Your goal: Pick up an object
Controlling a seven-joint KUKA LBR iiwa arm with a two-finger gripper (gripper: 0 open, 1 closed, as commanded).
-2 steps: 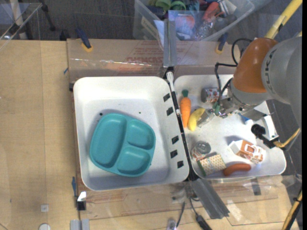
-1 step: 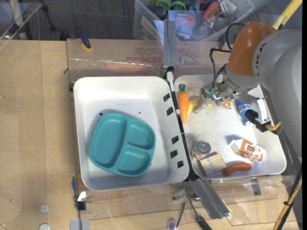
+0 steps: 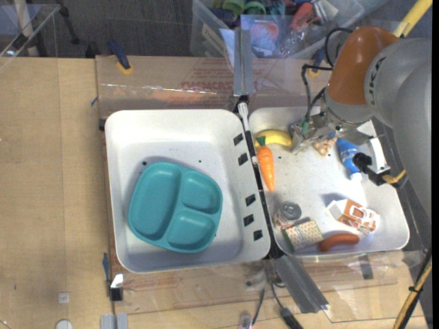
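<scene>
My gripper (image 3: 310, 133) hangs low over the far part of the right bin (image 3: 391, 204), under the orange band of the arm. A yellow banana (image 3: 276, 138) lies just left of it, and a small beige item (image 3: 322, 147) lies just below it. Nothing is visibly held. An orange carrot (image 3: 266, 167) lies along the bin's left wall. A blue bottle (image 3: 350, 159) lies to the gripper's right. Toward the near side lie a white and orange carton (image 3: 355, 215), a red sausage (image 3: 339, 240), a patterned can (image 3: 303, 233) and a round grey tin (image 3: 290, 211).
In the left bin (image 3: 123, 136) rests a teal divided plate (image 3: 175, 206). A divider with black clips (image 3: 248, 184) separates the two bins. A clear tub of mixed toys (image 3: 274, 9) stands behind the bins. The arm's grey body (image 3: 405, 81) fills the upper right.
</scene>
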